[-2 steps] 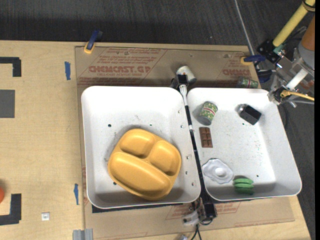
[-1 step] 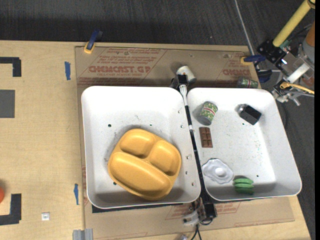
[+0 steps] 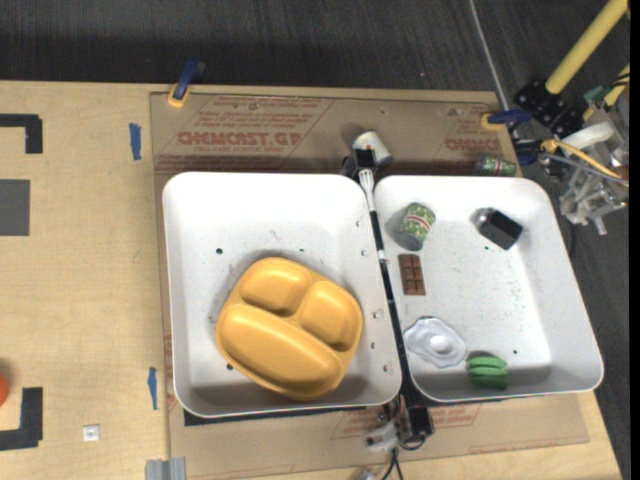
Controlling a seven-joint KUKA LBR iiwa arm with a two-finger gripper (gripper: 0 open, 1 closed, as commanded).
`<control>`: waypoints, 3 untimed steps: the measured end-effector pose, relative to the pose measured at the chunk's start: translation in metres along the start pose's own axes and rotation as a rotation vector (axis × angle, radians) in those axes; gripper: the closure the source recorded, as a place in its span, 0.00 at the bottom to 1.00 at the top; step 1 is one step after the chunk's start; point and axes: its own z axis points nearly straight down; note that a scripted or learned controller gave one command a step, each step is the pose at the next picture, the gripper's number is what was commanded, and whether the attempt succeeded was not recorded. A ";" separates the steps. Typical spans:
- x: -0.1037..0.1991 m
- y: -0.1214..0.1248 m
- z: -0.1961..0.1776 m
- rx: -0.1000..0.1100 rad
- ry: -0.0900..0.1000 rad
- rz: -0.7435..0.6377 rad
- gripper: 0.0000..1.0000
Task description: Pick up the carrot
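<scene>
Both white bins [image 3: 190, 268] look like smooth, slightly glossy plastic. The big yellow bell pepper [image 3: 290, 326] has a smooth satin plastic skin. The bench [image 3: 80, 268] is matt pale wood, with a matt brown cardboard sheet [image 3: 250, 128] under the bins.

Red print reading "CHEMCAST GP" stands on the brown sheet [image 3: 250, 128] behind the bins; other print is illegible.

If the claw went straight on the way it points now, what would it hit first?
Likely the upper-right rim of the right bin, near the black block, though the claw is blurry and depth unclear.
</scene>
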 end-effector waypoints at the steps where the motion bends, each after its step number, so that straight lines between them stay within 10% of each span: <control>1: 0.026 0.006 -0.036 -0.003 0.003 0.011 1.00; 2: -0.006 -0.119 0.013 0.001 0.000 0.030 1.00; 3: -0.024 -0.101 0.020 0.000 -0.001 0.033 1.00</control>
